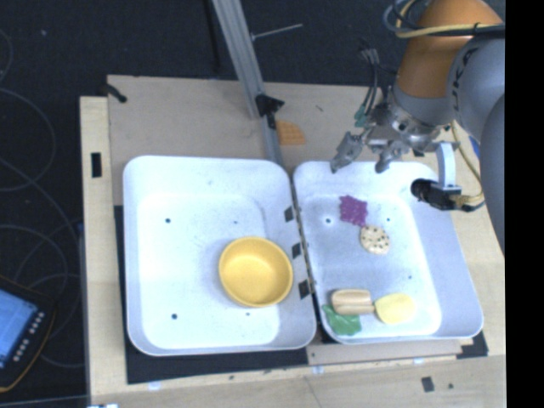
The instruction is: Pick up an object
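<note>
The end effector [362, 157] is hovering spread open and holding nothing above the far rim of the right shallow white bin [442, 253], so the approach is under way, and reaching the crumpled purple piece [353, 208] just below is calling for a short descent.

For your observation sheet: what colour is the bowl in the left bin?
Yellow: the bowl shows plainly in the camera view.
</note>
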`<state>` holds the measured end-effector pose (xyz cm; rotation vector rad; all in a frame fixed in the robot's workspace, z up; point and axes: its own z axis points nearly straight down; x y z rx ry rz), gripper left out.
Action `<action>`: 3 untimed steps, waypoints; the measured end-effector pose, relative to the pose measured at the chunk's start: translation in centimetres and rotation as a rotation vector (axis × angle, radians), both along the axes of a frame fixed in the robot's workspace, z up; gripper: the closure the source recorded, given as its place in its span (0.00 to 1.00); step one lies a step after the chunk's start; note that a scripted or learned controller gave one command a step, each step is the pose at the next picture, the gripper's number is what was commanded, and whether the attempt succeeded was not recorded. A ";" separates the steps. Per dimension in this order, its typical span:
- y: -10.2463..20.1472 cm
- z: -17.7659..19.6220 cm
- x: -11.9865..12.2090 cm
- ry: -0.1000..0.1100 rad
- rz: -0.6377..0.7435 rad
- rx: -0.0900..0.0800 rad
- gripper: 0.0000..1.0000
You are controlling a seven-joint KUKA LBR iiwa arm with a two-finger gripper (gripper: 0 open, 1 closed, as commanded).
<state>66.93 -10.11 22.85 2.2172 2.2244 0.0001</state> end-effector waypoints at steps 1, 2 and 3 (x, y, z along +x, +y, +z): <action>0.0 0.0 0.0 0.000 0.000 -0.001 0.00; -0.1 -6.3 0.0 0.005 -0.002 -0.002 0.00; -0.4 -10.6 0.2 0.004 -0.004 -0.002 0.00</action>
